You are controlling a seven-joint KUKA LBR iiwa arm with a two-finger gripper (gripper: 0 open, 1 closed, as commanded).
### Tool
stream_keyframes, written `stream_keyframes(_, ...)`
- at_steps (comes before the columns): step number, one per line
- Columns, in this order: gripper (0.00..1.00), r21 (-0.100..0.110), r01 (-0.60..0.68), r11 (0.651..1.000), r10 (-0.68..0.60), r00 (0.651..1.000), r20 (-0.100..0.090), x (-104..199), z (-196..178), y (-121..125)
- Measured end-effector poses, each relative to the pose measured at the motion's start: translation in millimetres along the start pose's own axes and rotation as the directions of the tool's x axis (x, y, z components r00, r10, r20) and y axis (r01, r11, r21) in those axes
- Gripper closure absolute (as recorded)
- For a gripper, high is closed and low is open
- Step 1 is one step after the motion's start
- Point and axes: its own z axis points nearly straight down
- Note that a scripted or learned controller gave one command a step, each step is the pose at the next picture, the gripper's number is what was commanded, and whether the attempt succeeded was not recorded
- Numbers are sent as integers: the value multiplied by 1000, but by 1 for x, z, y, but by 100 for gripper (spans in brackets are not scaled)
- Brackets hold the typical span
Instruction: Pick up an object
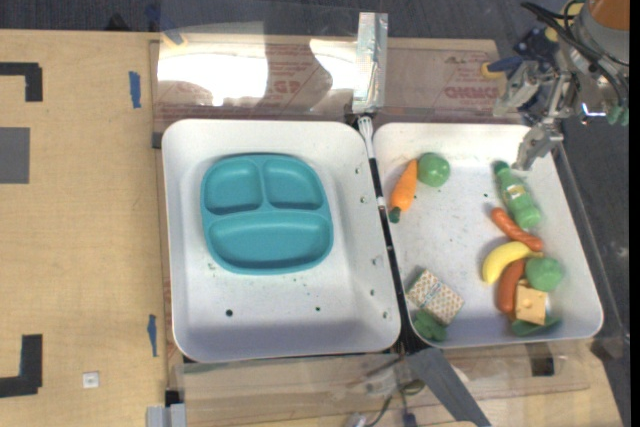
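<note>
Dark grey carpet runs behind a plywood bench [80, 215] with two shallow white bins side by side on it. We've got the left bin [190, 315] carrying just a teal divided plate [267, 213] in its middle, and the right bin [455, 215] holding all the pickable stuff.

The gripper [530, 153] hangs over the right bin's far right corner, and honestly we can't tell whether the claw is apart or together, it's a tangle of metal and cable from this angle. Nothing looks caught in it as far as we can see.

Closest candidate is the green bottle [516, 197], lying just below the claw along the bin's right edge. Right under it is an orange carrot-like piece [516, 227], then a yellow banana [503, 261], a green round thing [545, 272] and a small tan block [532, 305] bunched toward the near right corner. Over by the bin's left edge sit another carrot [403, 188] touching a green ball [434, 169], and a patterned pouch [435, 295] lies near the near left corner.

Our read: we're at the approach step, no grasp made yet. Next move probably calls for dropping straight down on the bottle, lining up across its narrow width, and staying off the bin wall. That right-side pile is crowded, so a sloppy descent could nudge the neighbours.
</note>
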Motion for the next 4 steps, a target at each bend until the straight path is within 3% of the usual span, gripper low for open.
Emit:
stream_keyframes(1, 0, -2, -94, 996, 94, 996, -10, -18, 80, -31)
stream_keyframes(2, 0, 1, -129, 992, 129, 992, 15, -5, 179, -67)
stream_keyframes(3, 0, 0, -157, 988, 157, 988, 4, -12, 197, -71)
stream_keyframes(4, 100, 3, -155, 988, 155, 988, 15, -15, 182, -71)
